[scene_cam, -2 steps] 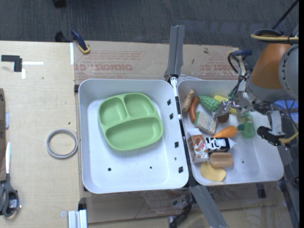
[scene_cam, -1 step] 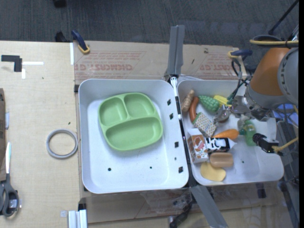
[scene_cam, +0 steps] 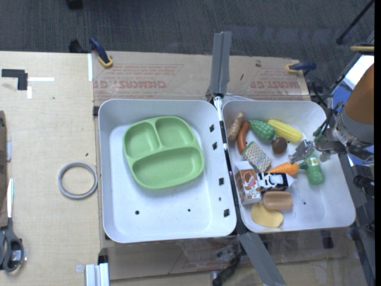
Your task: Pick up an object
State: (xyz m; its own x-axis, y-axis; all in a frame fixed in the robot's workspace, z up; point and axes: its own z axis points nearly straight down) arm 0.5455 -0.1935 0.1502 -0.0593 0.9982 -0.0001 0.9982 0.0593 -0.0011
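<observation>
The right-hand white bin (scene_cam: 333, 210) holds a loose cluster of toy foods toward its left and middle. A yellow corn cob (scene_cam: 284, 130) lies slanted near the far wall, beside a green knobbly vegetable (scene_cam: 261, 129). A red sausage (scene_cam: 242, 137) and a tan piece (scene_cam: 235, 126) lie along the left wall. Nearer the middle sit a small brown round piece (scene_cam: 278, 145), a checkered packet (scene_cam: 257, 156), an orange carrot (scene_cam: 282, 168) and a green bottle (scene_cam: 313, 171). Toward the front lie a printed carton (scene_cam: 247, 185), a black-and-white item (scene_cam: 275, 181), a bread roll (scene_cam: 277, 201) and a yellow piece (scene_cam: 266, 216).
</observation>
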